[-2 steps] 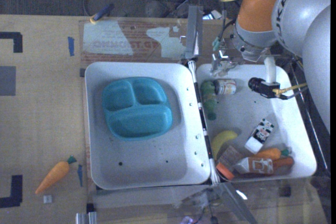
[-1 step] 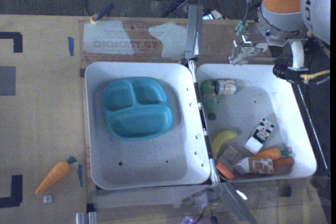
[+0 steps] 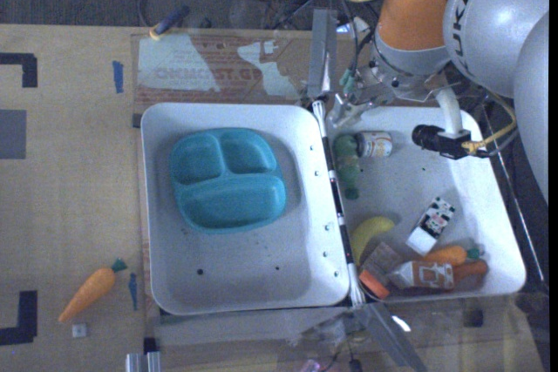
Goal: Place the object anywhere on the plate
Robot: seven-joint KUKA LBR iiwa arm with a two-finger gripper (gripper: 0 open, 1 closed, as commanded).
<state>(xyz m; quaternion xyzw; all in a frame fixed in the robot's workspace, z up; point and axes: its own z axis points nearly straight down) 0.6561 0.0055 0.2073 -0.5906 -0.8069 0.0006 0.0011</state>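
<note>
A teal plate (image 3: pixel 228 179) with three compartments lies in the left bin (image 3: pixel 166 266), nothing on it. My gripper (image 3: pixel 343 109) hangs over the far left corner of the right bin (image 3: pixel 488 196), close to the divider between the bins. Just below it lie a small jar (image 3: pixel 377 144) on its side and a green piece (image 3: pixel 346 147). Nothing is visibly held.
The right bin also holds a yellow fruit (image 3: pixel 372 233), a black-and-white carton (image 3: pixel 433 223), a carrot (image 3: pixel 455 255), a bottle (image 3: pixel 418 275) and a small green bit (image 3: pixel 350 185). Another toy carrot (image 3: pixel 87 293) lies on the bench left of the bins.
</note>
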